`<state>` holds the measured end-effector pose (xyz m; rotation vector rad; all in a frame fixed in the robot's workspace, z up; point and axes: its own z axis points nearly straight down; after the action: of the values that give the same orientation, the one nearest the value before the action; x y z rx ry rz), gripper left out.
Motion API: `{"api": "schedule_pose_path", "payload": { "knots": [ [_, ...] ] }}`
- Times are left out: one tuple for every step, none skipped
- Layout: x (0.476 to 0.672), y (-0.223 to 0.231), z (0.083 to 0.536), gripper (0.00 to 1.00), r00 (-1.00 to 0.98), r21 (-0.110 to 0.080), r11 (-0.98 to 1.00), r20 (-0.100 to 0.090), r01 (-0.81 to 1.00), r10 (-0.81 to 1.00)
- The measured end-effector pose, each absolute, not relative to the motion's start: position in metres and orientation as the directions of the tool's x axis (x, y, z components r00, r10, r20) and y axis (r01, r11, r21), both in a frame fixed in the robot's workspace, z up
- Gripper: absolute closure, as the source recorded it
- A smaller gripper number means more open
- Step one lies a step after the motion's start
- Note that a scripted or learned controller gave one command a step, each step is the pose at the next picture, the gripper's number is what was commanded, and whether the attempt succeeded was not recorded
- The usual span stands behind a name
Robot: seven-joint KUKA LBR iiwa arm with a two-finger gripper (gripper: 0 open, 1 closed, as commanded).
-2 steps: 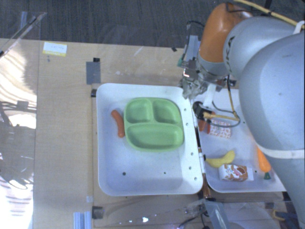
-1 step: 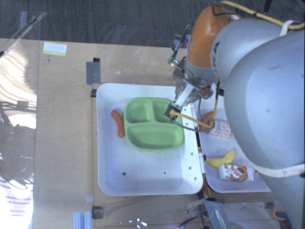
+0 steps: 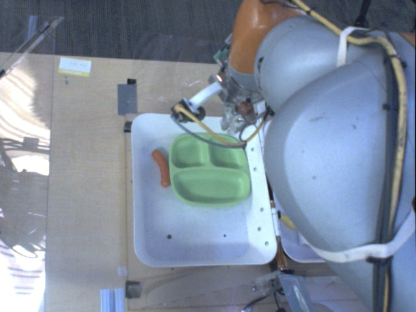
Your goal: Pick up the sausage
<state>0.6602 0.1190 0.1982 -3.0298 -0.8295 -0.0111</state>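
Well, sausage [image 3: 161, 168] in bin [image 3: 195, 239], beside tray [image 3: 209, 171]

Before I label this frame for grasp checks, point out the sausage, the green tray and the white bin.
sausage [image 3: 162, 168]: camera view, middle of its length.
green tray [image 3: 209, 186]: camera view, floor of its long front compartment.
white bin [image 3: 195, 236]: camera view, bare floor.

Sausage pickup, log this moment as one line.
sausage: lying in left bin, beside green tray | pincer: above bin's far edge, not at sausage | pickup: not yet done
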Motion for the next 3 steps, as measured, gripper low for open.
{"api": "schedule_pose_path", "payload": {
  "knots": [
    [0.64, 0.127, 0.296, 1.0, 0.962, 0.003, -0.962, 0.011, 0.271, 0.271],
    [0.611, 0.186, 0.271, 1.0, 0.928, 0.002, -0.928, 0.008, 0.373, 0.373],
    [0.592, 0.237, 0.354, 1.0, 0.859, 0.004, -0.859, 0.012, 0.513, 0.513]
  ]
}}
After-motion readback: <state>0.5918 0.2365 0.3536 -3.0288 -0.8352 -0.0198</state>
